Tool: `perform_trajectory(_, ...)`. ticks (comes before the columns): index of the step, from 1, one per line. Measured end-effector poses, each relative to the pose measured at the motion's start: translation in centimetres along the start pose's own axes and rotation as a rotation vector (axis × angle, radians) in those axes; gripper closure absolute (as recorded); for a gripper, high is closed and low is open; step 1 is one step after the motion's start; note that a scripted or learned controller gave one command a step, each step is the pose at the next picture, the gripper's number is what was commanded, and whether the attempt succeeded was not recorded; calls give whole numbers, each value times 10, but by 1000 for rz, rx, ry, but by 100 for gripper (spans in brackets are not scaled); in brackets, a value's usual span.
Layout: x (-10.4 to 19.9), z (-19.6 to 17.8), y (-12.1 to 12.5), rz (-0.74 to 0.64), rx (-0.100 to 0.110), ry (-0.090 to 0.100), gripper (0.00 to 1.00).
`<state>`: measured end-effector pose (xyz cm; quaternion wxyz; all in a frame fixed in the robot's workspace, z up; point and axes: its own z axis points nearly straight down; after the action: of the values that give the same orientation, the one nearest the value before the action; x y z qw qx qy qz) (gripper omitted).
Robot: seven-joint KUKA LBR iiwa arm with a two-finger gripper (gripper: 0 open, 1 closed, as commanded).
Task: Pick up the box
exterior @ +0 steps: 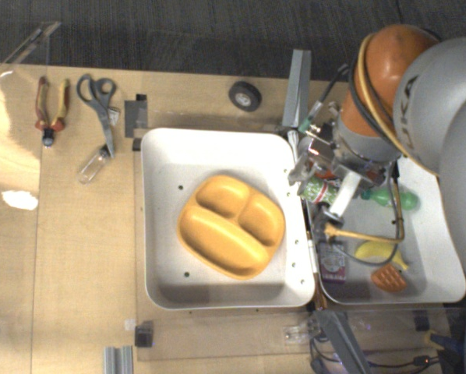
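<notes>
- The grey arm (443,107) is covering much of the right white bin (443,283).
- The end effector (326,179) is blocking the small items beneath, leaving them unidentifiable.

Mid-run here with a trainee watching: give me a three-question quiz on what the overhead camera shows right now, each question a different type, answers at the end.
1. Multiple choice: What lies in the left bin?
A. scissors
B. a yellow three-lobed plastic piece
C. pliers

2. True or false: The scissors lie inside the right bin.

3. Fill in: The gripper is over the ____ bin, near the wall it shares with the other bin.

Key
1. B
2. False. The scissors are on the bench, beside the red-handled pliers.
3. right. It hangs above a clutter of small items, including an orange ridged piece.
</notes>
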<state>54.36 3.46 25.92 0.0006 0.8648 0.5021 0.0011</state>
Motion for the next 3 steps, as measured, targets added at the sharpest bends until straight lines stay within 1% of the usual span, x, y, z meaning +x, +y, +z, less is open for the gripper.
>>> perform_trajectory(1,12,60,-46,257,4,-1,100)
perform_trajectory(2,0,-2,-56,49,-1,2,100)
perform_trajectory(3,-60,-14,-30,13,0,0,100)
